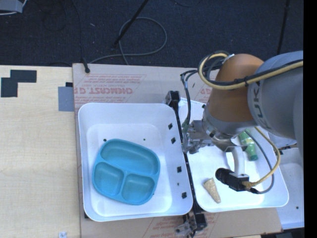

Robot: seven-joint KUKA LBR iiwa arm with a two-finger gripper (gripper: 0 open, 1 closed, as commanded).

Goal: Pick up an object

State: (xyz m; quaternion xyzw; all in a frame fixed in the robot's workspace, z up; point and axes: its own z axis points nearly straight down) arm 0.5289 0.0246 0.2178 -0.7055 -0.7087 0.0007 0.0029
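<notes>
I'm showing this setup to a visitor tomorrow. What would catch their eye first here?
Probably the bright blue divided plate, lying in the left bin. Next, the big grey arm with its orange band, which looms over the right bin; there a tan cone-shaped piece and a green object lie.

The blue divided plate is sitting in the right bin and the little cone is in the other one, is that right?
Not quite. The camera view shows the blue divided plate in the left bin, and the little cone in the other one, the right bin.
</notes>
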